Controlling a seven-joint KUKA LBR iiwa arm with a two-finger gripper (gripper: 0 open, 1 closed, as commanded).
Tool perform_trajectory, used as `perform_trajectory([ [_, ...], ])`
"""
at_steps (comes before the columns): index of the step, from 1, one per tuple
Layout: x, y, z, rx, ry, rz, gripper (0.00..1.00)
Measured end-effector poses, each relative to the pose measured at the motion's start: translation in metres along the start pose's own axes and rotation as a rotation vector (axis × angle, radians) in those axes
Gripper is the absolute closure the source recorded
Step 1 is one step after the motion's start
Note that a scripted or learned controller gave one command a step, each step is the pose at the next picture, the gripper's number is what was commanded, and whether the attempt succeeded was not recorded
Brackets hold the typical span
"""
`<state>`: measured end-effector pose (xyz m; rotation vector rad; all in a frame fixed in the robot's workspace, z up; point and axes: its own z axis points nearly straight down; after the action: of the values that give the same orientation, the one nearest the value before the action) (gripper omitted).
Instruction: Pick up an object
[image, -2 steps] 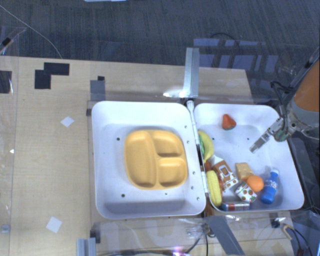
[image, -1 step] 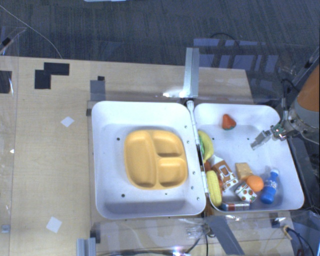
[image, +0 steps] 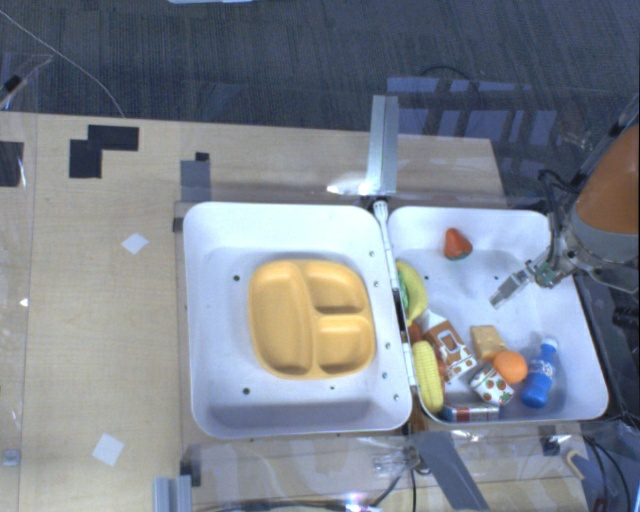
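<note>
The right bin (image: 560, 240) holds several objects. A red strawberry-like piece (image: 457, 243) lies near its back. A banana (image: 410, 290) and a corn cob (image: 427, 375) lie along its left wall. Toward the front sit a printed carton (image: 452, 350), a tan block (image: 487, 340), an orange ball (image: 510, 367), a blue bottle (image: 540, 375), a small patterned cube (image: 489, 386) and a marker (image: 470, 411). My gripper (image: 507, 289) hangs over the bare middle-right of this bin, right of the strawberry piece and above the tan block, with nothing seen in it.
The left bin (image: 210, 300) carries a yellow divided plate (image: 310, 318). A metal post (image: 384, 140) stands behind the seam between the bins. The arm's orange band (image: 610, 190) shows at the right edge. Wooden bench lies to the left.
</note>
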<state>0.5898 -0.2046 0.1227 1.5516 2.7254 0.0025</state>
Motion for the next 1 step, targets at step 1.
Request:
perform_trajectory([
  [1,0.0001,0.0275,0.0038,-0.001,-0.001,0.469,0.00],
])
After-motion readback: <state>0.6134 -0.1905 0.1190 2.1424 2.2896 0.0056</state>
